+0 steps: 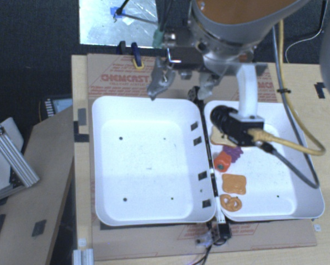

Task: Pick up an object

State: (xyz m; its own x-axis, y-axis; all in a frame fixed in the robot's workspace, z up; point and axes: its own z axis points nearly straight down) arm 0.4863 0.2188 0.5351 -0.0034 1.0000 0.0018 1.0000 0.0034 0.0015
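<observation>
The hand (179, 87) hangs above the far rim of the left bin (148, 159), its two fingers apart with nothing between them. In the right bin (281, 197), near the divider, lie an orange-and-purple toy (227, 157), a waffle-like piece (234, 184) and a pretzel (231, 203).
</observation>
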